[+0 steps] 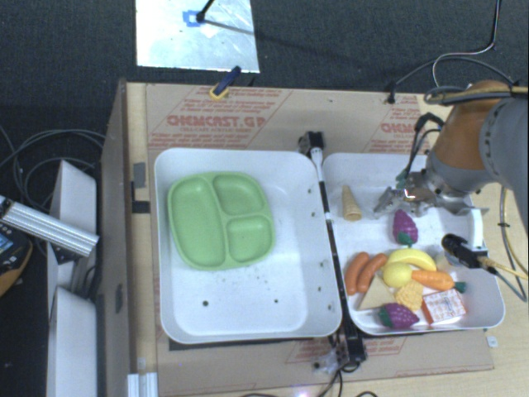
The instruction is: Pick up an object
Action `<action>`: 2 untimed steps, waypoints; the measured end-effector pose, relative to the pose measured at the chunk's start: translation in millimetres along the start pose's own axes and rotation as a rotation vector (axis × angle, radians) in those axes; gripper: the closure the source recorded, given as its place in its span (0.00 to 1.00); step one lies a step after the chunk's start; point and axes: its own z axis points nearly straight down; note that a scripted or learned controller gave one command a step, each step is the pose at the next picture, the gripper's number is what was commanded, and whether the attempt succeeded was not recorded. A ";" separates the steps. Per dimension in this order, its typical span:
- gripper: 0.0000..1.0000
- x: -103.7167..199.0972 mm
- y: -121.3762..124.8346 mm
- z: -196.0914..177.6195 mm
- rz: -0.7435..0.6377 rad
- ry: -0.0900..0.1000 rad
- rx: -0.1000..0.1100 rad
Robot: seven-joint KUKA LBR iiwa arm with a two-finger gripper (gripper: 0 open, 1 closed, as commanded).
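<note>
My gripper (402, 204) hangs over the back part of the right bin (372, 172), open, with nothing between its fingers. Just below it in the view lies a purple eggplant (404, 226). A tan cone (351, 203) lies to the gripper's left. Nearer the front sit two orange sausages (364, 271), a yellow banana (411, 259), a carrot (433, 279), a cheese wedge (378, 294), a yellow cracker (409, 294), purple grapes (398, 315) and a red and white box (444, 306).
The left bin (248, 304) holds a green divided plate (221, 218). A black divider (329, 238) runs between the bins. The grey arm with its orange band (463, 135) comes in from the right above the right bin's far corner.
</note>
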 end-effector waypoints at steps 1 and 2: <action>0.00 -2.8 -38.7 -0.6 0.000 0.000 -0.001; 1.00 -2.6 -37.7 -11.4 -0.001 0.000 -0.004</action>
